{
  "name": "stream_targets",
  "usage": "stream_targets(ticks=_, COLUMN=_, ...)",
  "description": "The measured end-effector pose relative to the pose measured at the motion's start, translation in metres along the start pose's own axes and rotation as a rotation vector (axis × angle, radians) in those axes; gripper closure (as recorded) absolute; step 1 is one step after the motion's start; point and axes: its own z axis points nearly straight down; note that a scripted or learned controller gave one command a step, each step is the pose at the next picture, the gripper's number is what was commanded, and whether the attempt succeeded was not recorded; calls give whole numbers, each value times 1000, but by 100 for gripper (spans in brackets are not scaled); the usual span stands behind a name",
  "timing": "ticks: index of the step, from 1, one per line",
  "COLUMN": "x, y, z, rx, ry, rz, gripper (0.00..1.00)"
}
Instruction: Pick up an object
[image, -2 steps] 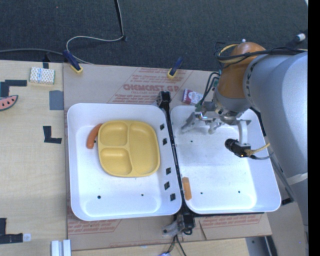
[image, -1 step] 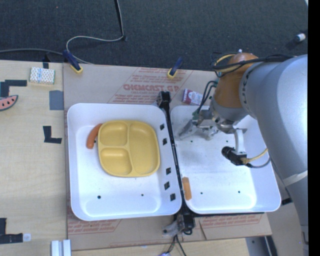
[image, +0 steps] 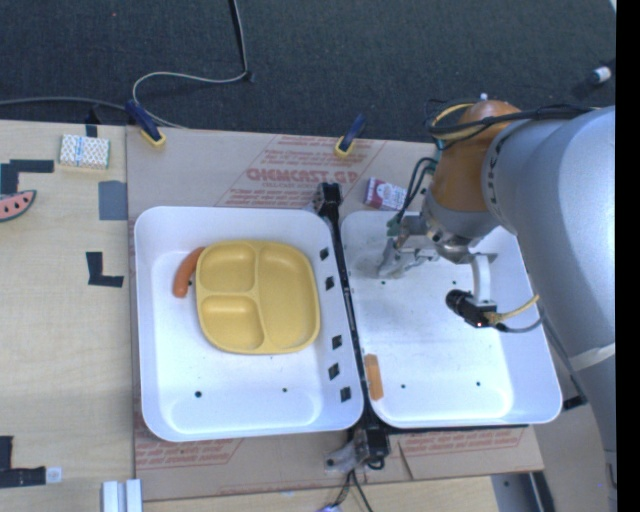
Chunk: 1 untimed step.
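While the arm reaches in from the right:
Gripper (image: 393, 262): low over the right bin (image: 520, 400), upper left part (finger state cannot be told).
Carrot stick (image: 373, 376): right bin, against its left wall.
Yellow plate (image: 258, 296): left bin (image: 240, 415).
Orange sausage (image: 184, 272): touching the plate's left edge.

Two white bins (image: 160, 400), one yellow divided plate (image: 258, 296), two orange carrot-like pieces (image: 184, 272).
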Motion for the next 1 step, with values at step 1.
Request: stream_targets(ticks=1, x=70, y=-57, z=-90, rx=2, ry=3, rz=-1, gripper=100)
